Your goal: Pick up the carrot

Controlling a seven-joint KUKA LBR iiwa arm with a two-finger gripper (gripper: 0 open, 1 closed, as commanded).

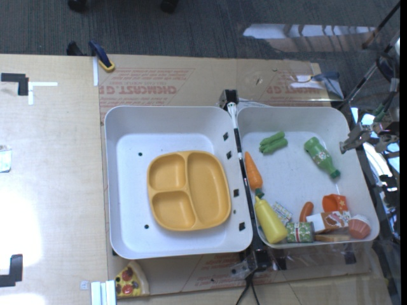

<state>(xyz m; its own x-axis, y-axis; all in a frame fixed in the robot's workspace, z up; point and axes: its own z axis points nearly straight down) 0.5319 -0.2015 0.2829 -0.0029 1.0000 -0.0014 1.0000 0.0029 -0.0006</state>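
Carrot (253, 171) position: right bin (356, 189), against the left wall, lying lengthwise along that wall with its green top toward the near side. Just below it lies a yellow squeeze bottle (269, 222), whose tip is close to the carrot's green end.

Right bin contents, other items: a green pea pod (273, 143) near the far side, a green bottle (320, 157) tilted toward the right wall, and a cluster of small packages (331, 221) in the near right corner, including a red and orange box, a small green can and a small red sausage.

Left bin (121, 189) contents: 1 yellow divided plate (189, 189) with 3 compartments, set roughly at the centre.

Gripper (348, 143) position: above the right edge of the right bin, well apart from the carrot. Its metal parts are small and partly cut off; whether it is released or clenched cannot be told. Nothing is visible between its tips.

Tabletop (51, 170): a toy pizza slice (129, 281) lies in front of the left bin.
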